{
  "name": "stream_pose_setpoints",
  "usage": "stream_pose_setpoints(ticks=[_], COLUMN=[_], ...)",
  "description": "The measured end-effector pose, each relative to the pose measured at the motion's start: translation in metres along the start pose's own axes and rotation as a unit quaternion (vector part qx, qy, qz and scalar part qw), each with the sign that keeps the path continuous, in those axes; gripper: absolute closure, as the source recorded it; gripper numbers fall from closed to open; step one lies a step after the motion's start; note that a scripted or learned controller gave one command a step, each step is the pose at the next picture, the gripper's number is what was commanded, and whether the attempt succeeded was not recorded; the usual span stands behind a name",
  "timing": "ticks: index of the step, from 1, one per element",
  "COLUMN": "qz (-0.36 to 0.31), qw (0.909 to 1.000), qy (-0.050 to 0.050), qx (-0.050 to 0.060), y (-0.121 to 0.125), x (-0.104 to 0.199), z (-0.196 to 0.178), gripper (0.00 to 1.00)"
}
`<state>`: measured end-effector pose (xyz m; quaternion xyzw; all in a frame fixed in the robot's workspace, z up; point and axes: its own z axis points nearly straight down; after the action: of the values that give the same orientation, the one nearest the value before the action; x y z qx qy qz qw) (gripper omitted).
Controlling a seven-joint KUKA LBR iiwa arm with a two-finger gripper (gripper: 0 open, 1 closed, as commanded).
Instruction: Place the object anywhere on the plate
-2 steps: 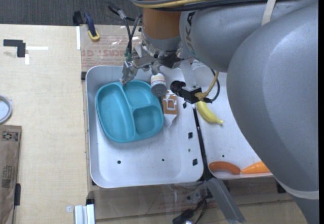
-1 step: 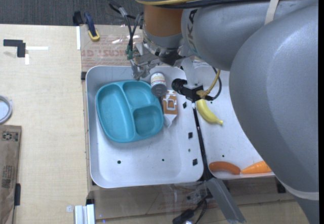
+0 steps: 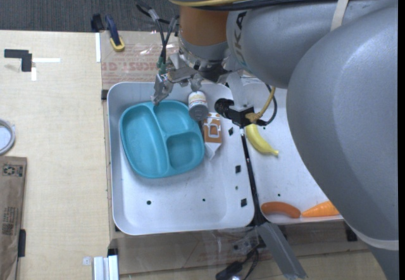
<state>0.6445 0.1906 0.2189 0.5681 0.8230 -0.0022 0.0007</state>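
Note:
A blue divided plate [image 3: 161,139] lies in the left white bin [image 3: 177,212], toward its upper left. My gripper [image 3: 161,87] hangs over the plate's far rim, under the orange wrist band. Just right of the plate stands a small bottle with a white cap [image 3: 198,105]. Below it a brown and white carton [image 3: 213,130] leans against the plate's right edge. Nothing lies on the plate.
In the right bin [image 3: 288,177] a yellow banana [image 3: 259,139] lies near the divider. An orange-red sausage [image 3: 280,210] and a carrot [image 3: 323,210] rest at its near edge. The grey arm covers most of that bin. A wooden bench top [image 3: 50,146] stretches to the left.

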Motion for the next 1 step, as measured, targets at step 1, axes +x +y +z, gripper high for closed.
stream_pose_setpoints(ticks=[1], qz=[0.0], qw=[1.0], qy=[0.0], qx=[0.0], y=[0.0003], x=[-0.0009], z=[-0.0085], gripper=[1.0])
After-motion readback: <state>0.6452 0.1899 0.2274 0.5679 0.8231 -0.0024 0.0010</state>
